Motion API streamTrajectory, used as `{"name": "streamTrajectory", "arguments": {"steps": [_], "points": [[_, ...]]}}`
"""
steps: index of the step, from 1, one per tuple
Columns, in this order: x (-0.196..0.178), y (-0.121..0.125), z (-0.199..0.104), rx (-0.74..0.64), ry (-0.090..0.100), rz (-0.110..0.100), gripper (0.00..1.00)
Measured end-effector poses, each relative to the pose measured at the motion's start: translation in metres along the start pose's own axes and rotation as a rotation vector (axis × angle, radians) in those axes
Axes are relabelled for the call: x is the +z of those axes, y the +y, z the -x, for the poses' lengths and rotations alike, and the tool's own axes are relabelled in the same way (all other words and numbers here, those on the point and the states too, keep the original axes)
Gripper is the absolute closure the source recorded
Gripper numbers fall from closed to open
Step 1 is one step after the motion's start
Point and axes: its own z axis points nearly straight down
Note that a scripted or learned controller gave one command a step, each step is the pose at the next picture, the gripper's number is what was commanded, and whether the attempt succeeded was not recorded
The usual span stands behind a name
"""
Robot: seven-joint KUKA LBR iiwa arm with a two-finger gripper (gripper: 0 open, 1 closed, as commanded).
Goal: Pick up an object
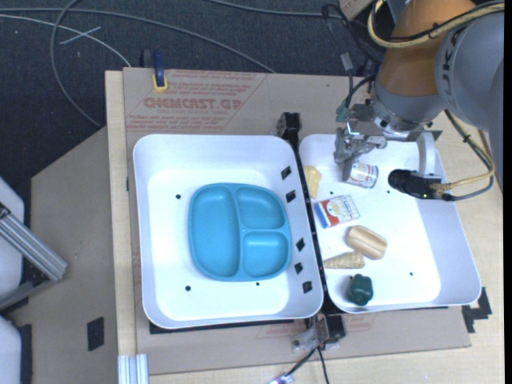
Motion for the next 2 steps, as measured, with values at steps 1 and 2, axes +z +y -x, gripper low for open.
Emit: {"name": "streamTrajectory", "arguments": {"steps": [1, 2], "points": [[-0.007, -0.010, -0.047, 0.000, 0.000, 0.000, 1.00], [0.000, -0.007, -0.098, 0.002, -0.001, 0.001, 1.00]]}}
